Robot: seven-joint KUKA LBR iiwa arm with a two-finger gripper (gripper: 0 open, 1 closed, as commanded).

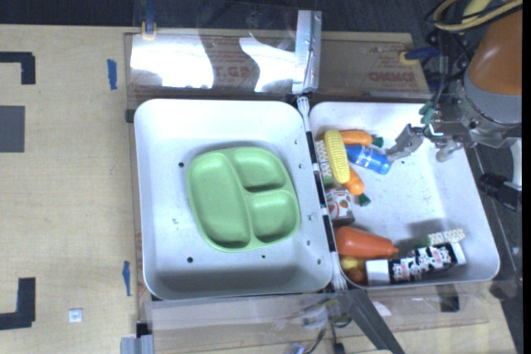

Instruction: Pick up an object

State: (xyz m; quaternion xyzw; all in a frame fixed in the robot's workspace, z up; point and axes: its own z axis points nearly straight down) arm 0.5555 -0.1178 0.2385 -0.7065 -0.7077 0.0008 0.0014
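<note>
Gripper (404, 143) hangs at the right bin's (431, 203) far side, just right of the blue bottle (369, 160); you cannot tell from this blurred view whether it is parted or closed, and nothing shows in it. Left bin (166, 178) holds a green tray (245, 196). Your likeliest target, the bottle, lies against the corn (336, 156) and carrot (355, 137); it looks light, stiff and slippery, so take it across its middle.
</note>
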